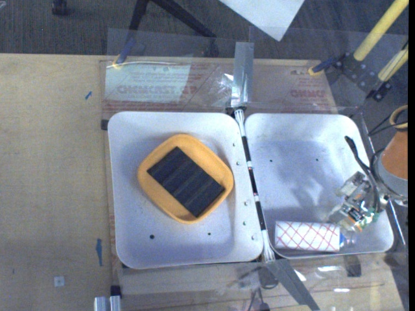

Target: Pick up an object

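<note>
Looks like the approach step, judging by the layout: reaching in from the right with the end effector low in the near right corner of the right bin, under the orange band of the arm. Cannot tell whether released or clenched, given the tangle of wires and small parts at the tip; cannot make out anything grasped there. Nearest candidate to pick: a white box with a red lattice print, lying flat along the near wall of the same bin, its right end just beside the tip and possibly touching it, though too cluttered to say. Over in the left bin, well apart from the tip: a yellow dish with a dark ribbed slab resting in it, both untouched. Around both bins, only plain tan worktop. For the next move, probably calls for shifting a little leftward to centre over the box, turning to span its short side, not its length, then dropping and closing. Worth minding the closeness of the bin wall, leaving little room on that side, and the low flat profile, likely to slip out of a shallow grip.
</note>
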`<state>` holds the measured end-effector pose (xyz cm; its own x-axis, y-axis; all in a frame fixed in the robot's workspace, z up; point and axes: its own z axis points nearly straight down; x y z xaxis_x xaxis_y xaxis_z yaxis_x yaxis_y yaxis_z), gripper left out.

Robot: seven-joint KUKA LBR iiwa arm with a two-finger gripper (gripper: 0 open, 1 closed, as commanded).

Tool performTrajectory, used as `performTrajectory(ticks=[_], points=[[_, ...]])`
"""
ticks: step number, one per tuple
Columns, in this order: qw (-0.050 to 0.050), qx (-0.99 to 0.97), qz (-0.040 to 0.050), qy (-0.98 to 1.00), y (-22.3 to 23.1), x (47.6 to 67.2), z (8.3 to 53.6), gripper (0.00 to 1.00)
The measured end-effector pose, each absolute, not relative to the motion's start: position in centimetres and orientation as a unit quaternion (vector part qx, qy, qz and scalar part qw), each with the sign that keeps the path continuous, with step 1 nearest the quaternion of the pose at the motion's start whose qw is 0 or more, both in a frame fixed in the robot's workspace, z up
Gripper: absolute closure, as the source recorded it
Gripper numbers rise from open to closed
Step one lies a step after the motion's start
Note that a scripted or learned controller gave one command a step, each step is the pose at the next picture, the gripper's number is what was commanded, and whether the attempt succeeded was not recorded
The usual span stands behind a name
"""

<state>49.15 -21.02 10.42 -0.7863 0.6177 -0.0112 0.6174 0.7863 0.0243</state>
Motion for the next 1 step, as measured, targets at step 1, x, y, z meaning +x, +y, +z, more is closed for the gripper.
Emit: performTrajectory(ticks=[1], points=[[0.009, 0.344, 0.0014, 0.939, -22.03, 48.70, 9.01, 0.00]])
